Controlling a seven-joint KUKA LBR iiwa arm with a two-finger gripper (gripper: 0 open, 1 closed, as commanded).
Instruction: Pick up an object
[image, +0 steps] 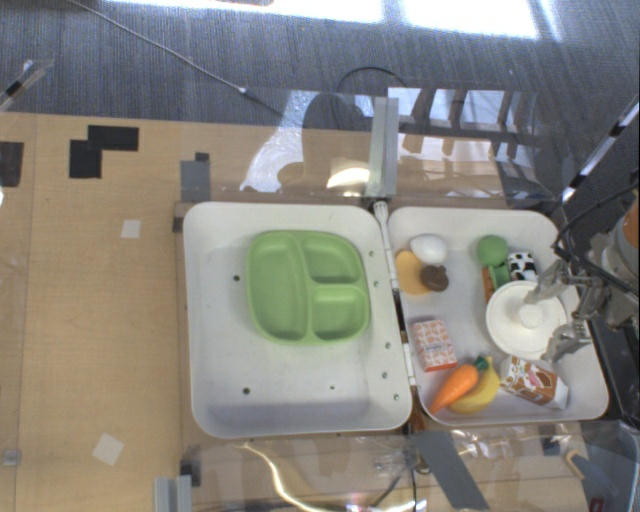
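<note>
Two pincer (560, 315) fingers spread wide straddle the white bowl's (522, 318) right rim (nothing gripped yet), with the carrot (455, 387) lying down-left, long axis diagonal.

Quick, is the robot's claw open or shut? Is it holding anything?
Gripper: open, fingers either side of the white plate, holding nothing.
</note>
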